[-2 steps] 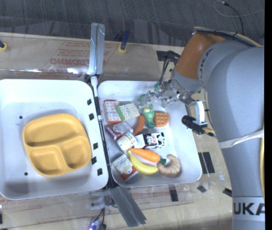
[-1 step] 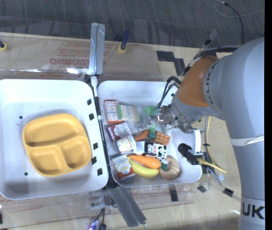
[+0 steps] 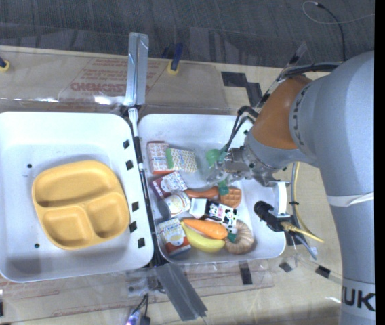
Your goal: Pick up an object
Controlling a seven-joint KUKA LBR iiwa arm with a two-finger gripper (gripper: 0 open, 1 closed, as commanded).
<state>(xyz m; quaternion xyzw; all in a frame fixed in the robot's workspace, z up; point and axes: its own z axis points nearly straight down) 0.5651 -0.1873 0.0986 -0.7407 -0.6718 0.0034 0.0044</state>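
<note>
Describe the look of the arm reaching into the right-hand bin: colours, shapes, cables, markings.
The arm is thick, rounded and light grey, with an orange band above the wrist. White capital letters, partly cut off, mark its dark base at the lower right. Thin black cables loop beside the wrist. The gripper end is a cluster of grey metal parts, too cluttered to make out in detail.

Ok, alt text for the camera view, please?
A grey arm reaches from the right over the right bin, its pincer low among toy food: carrot, banana, small packets. The left bin holds a yellow divided tray.
</note>
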